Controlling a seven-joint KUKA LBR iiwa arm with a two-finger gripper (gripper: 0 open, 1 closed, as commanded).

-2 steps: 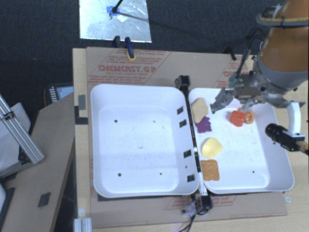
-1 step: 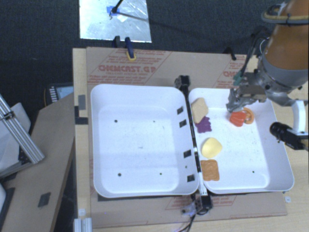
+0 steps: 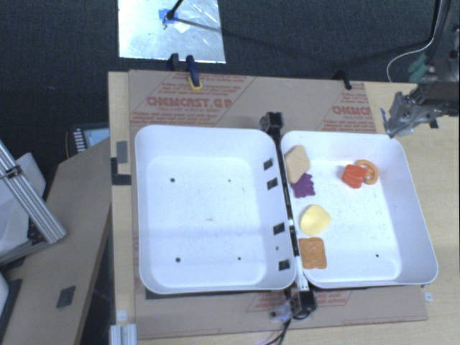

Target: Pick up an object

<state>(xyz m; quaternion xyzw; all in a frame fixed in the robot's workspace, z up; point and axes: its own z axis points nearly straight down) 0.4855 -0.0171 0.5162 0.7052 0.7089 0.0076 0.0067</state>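
Note:
The right bin (image 3: 402, 214) holds several small toy food items. A tan bread-like piece (image 3: 297, 162) leans by the left wall, with a purple piece (image 3: 304, 185) just below it. A round yellow object (image 3: 315, 219) lies near the middle-left, and an orange-brown waffle-like square (image 3: 313, 253) sits at the front left. A red-orange item with an orange ring (image 3: 359, 173) rests toward the back right. My gripper (image 3: 394, 126) hangs above the bin's back right corner, apart from all items, with nothing visibly held.
The left bin (image 3: 154, 192) stands beside the right one, with black clips (image 3: 272, 165) along the shared divider. Both rest on a cardboard sheet (image 3: 215, 99). A shiny foil sheet (image 3: 171, 20) lies on the dark floor behind. Aluminium framing (image 3: 25, 192) stands at the left.

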